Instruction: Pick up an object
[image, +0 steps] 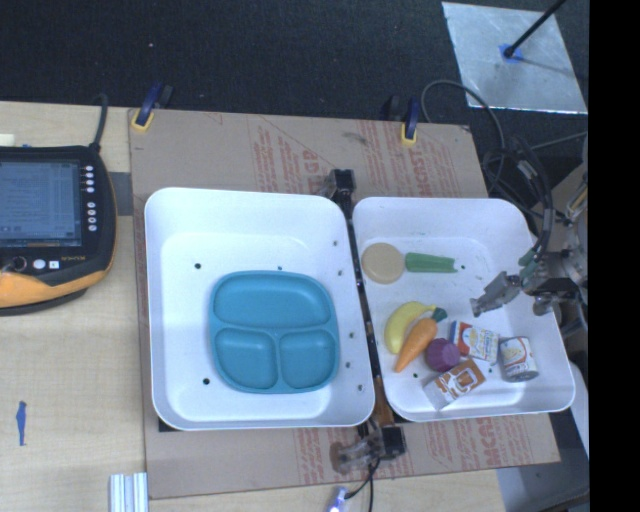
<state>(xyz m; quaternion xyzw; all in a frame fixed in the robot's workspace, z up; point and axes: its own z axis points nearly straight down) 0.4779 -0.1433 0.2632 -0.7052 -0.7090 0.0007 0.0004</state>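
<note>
While nothing sits between the fingers, objects: banana (404, 322), carrot (417, 343), can (517, 358) lie in right bin (470, 214).
Gripper (503, 293): spread apart, above that bin's right side.
Left bin (180, 225): blue tray (272, 330).

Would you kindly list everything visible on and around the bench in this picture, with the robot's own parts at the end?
left bin: 1, white, bench left
right bin: 1, white, bench right
divided tray: 1, teal blue, inside left bin
round disc: 1, tan, right bin upper left
green piece: 1, green, right of the disc
banana: 1, yellow, right bin middle
carrot: 1, orange, leaning on banana
purple toy: 1, purple, beside carrot
small cartons: 2, red and white, right bin lower part
can: 1, white and red label, right bin lower right
control pendant: 1, black and orange, far left
clamps: 2, blue and yellow, cardboard's top edge
claw: 1, grey, over right bin's right side
</note>
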